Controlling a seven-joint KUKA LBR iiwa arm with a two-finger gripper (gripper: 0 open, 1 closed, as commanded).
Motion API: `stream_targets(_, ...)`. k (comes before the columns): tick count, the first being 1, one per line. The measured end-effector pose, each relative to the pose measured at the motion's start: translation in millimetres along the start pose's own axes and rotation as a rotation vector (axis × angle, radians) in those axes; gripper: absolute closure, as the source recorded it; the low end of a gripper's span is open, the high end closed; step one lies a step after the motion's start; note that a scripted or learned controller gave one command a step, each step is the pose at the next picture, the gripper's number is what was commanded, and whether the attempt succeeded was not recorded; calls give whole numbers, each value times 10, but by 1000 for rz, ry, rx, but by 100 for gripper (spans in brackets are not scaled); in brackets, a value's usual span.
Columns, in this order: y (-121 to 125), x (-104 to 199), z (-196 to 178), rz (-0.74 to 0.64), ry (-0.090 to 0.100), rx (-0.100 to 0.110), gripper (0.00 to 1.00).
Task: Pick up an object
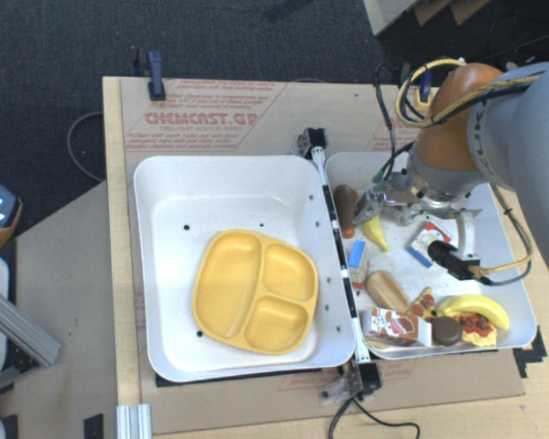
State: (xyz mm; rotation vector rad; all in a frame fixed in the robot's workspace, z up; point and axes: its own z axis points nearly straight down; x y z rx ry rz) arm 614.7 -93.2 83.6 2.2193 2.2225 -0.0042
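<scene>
Two white bins sit side by side on the surface [128, 273], and nothing shows that any object has been lifted yet. Starting at the left, the left bin [165, 195] holds a yellow divided tray [254, 289] lying flat near its middle, well apart from the arm. Across the shared rims, the right bin [522, 323] carries the clutter: a brown piece [345, 205] up against the left wall, a small blue block [356, 252] just below it, a yellow wedge [376, 233] beside that, a tan bread-like roll [387, 291] nearer the middle, a printed carton [391, 326] at the front rim, and a banana [481, 308] with a red and brown toy touching it in the front right corner. The arm [467, 117] hangs over the back half of this bin with the claw [419, 210] down close to the yellow wedge and a small red and white packet [430, 242]. How wide the claw stands, and whether anything sits in it, I cannot tell from this slant, since the wrist body covers it. My judgement is that the pick is at the reach or descent stage: a target near the wedge seems chosen, while closing, lifting and clearing the bin are all left to do.
</scene>
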Motion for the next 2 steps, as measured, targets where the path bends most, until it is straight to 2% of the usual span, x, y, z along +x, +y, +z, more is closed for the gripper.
stream_targets(1, 12, -4, -124, 2, 2, -4, 100)
stream_targets(2, -134, 937, -1078, -9, 7, -12, 100)
